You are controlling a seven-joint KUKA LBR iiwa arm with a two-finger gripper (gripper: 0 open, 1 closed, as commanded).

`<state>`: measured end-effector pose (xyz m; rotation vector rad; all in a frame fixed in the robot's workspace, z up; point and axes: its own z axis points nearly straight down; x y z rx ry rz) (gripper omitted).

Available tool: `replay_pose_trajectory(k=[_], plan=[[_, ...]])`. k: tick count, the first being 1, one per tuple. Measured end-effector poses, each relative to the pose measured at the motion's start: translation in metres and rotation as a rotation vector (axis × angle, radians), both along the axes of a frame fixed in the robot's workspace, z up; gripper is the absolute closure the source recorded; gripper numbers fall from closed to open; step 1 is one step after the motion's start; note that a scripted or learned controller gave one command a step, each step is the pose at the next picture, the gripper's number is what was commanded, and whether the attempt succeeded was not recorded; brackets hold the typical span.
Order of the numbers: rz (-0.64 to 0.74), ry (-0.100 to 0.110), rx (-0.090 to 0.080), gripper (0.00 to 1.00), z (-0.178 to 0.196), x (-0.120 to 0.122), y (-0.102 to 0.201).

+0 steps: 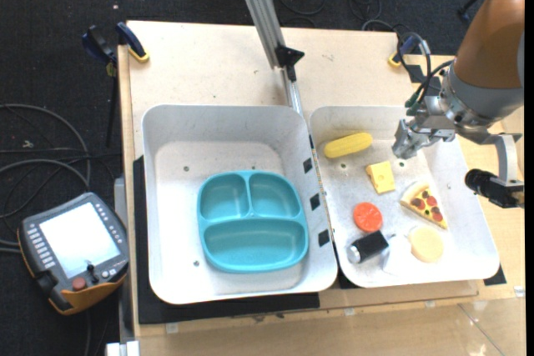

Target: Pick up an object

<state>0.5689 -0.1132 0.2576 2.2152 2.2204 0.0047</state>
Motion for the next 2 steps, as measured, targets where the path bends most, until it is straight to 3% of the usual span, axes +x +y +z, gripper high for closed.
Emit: replay_pose_trajectory(k=[2], plan=[[0.006, 0.008, 0.003, 1.0, -0.027, 0.017, 0.109]])
